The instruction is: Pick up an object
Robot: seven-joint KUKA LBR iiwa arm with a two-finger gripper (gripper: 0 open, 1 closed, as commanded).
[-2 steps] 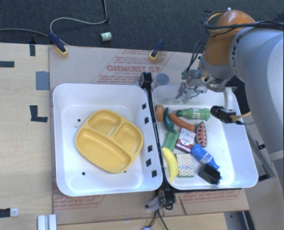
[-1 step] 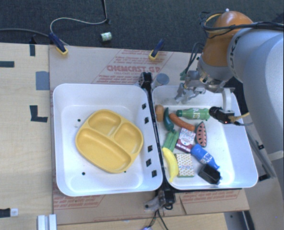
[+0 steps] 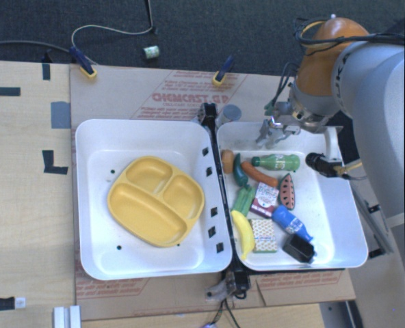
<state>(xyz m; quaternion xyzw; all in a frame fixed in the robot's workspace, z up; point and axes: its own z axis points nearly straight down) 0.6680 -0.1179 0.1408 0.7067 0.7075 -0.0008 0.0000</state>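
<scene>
My gripper (image 3: pixel 273 132) hangs over the far end of the right bin (image 3: pixel 339 214), just above and left of a green bottle (image 3: pixel 278 162) lying on its side. Nothing shows in the gripper. Below the bottle lie an orange carrot (image 3: pixel 259 173), a watermelon slice (image 3: pixel 287 191), a pink and white packet (image 3: pixel 265 199), a green vegetable (image 3: pixel 243 200), a blue bottle (image 3: pixel 288 221), a banana (image 3: pixel 242 232), a small patterned box (image 3: pixel 263 237) and a black block (image 3: pixel 299 249).
The left bin (image 3: pixel 96 156) holds a yellow divided plate (image 3: pixel 156 200). A black divider clip (image 3: pixel 208 113) sits where the bins meet. The grey arm (image 3: pixel 367 94) with its orange band crosses the right bin's far right corner.
</scene>
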